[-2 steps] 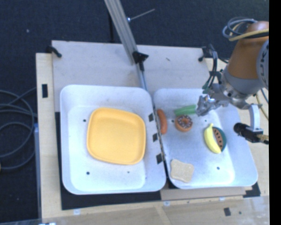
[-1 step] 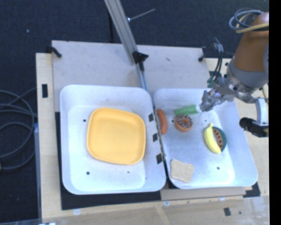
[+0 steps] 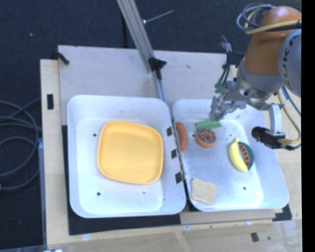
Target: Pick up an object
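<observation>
On the table (image 3: 115,62) stood two shallow white bins side by side, and no brand or writing could be read on anything. Left bin (image 3: 79,156) held one yellow plate (image 3: 130,152). Right bin (image 3: 270,185) held a sausage (image 3: 181,135) by its left wall, a round brown piece (image 3: 205,137), a green strip (image 3: 208,124) just above it, a yellow fruit slice (image 3: 239,155) and a bread slice (image 3: 203,191). End effector (image 3: 218,111) hung near the green strip; its grip I cannot tell.

Plate (image 3: 130,152) in left bin (image 3: 79,109); in right bin (image 3: 270,185): sausage (image 3: 181,136) left, donut (image 3: 205,137) middle, melon slice (image 3: 240,155) right, bread (image 3: 203,191) near.
</observation>
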{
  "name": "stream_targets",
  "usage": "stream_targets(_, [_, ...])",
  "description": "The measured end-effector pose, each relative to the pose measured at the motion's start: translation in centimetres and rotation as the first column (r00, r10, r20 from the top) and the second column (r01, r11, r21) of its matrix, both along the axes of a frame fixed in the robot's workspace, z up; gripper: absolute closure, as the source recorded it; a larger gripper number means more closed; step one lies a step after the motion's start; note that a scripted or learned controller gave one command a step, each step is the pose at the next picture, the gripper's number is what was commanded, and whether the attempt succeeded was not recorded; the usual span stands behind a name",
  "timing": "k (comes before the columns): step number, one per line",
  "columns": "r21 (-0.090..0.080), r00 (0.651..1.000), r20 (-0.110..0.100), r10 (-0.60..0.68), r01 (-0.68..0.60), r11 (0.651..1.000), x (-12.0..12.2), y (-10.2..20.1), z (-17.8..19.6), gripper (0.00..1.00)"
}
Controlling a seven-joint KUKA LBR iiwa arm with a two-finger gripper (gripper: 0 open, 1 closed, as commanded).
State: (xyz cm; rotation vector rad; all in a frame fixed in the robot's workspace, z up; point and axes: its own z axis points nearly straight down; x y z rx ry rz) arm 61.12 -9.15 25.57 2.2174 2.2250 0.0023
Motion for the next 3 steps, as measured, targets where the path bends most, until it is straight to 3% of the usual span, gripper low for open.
stream_targets(3, [0.000,1.000,-0.001,0.000,0.000,1.000,0.8,15.4,0.7,1.00])
